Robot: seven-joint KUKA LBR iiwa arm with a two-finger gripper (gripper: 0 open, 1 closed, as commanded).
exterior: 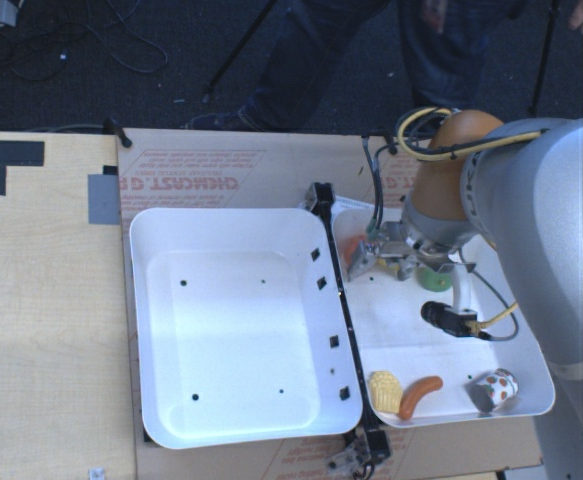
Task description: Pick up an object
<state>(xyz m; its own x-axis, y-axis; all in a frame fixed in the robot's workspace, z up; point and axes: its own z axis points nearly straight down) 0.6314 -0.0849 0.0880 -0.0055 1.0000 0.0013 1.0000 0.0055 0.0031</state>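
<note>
Sausage (420,396), toy, beside corn (385,390) in your right bin (531,408): looked light, slick, best pinched mid-length; gripper (376,258) jaw state could not be told.

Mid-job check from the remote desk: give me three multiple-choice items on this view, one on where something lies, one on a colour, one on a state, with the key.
1. Where does the sausage lie?
A. Near front edge of right bin
B. Middle of left bin
C. On the cardboard

2. What colour is the object partly hidden under the wrist?
A. Blue
B. Green
C. Black

3. Where is the gripper?
A. Low over the right bin's far end
B. Over the left bin
C. Parked off the bench

Key: 1 A, it lies beside the yellow corn piece at that bin's front. 2 B, a green patch shows beneath the wrist. 3 A, it sits by the divider in the right bin.
</note>
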